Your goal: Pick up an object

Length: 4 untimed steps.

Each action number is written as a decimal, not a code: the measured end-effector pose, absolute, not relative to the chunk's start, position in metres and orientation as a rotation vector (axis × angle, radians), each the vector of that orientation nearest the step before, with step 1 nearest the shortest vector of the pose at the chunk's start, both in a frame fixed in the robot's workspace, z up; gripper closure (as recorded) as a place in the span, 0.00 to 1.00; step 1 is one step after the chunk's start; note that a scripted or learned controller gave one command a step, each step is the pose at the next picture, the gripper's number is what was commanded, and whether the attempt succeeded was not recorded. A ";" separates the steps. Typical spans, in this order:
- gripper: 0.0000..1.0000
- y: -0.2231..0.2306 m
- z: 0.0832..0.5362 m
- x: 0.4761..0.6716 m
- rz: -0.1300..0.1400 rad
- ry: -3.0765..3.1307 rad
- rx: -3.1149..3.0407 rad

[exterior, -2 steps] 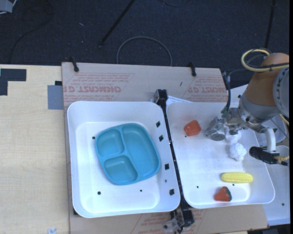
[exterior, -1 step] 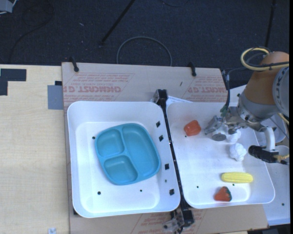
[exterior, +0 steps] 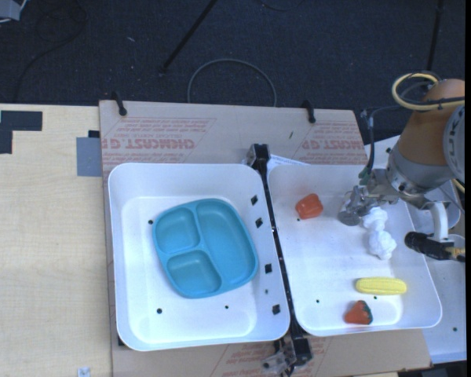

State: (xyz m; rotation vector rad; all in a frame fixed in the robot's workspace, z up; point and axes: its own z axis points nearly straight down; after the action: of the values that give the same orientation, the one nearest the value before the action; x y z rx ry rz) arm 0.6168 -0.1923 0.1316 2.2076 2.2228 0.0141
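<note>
The bench (exterior: pixel 39 250) is pale wood on the left, with dark rectangular patches near its upper left; on it lies a brown cardboard sheet (exterior: pixel 220 136) printed in red, the words upside down and too faint to make out, though one line repeats on two panels and again on the strip showing below the bins.

On the cardboard sit the two white bins, touching along a black clipped seam; the left bin (exterior: pixel 133 305) carries a blue divided tray (exterior: pixel 204 246) with three compartments, lying tilted near the bin's middle.

The right bin (exterior: pixel 322 289) holds the loose things; the grey arm (exterior: pixel 428 144), with its orange band, reaches in from the right over the bin's upper right edge; a yellow hose loops above it.

The gripper (exterior: pixel 357 209) hangs low over the upper right part of the right bin, just beside a crumpled white wad (exterior: pixel 379 234); whether it touches the wad, and whether it is spread or closed, I cannot tell, since it reads as one grey blur.

Well left of the gripper lies an orange block (exterior: pixel 308 206); nearer the front edge rests a yellow corn cob (exterior: pixel 381 287), lying crosswise; just below it, a small red strawberry-like toy (exterior: pixel 358 312).
</note>
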 end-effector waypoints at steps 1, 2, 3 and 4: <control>1.00 -0.188 0.181 0.626 0.003 2.221 2.217; 1.00 -0.190 0.231 0.627 0.003 2.221 2.216; 1.00 -0.136 0.241 0.624 0.001 2.229 2.219; 1.00 -0.093 0.240 0.625 -0.003 2.227 2.220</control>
State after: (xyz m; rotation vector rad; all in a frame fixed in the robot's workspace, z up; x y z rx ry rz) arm 0.6254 -0.0933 0.2401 2.2203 2.2269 -0.0027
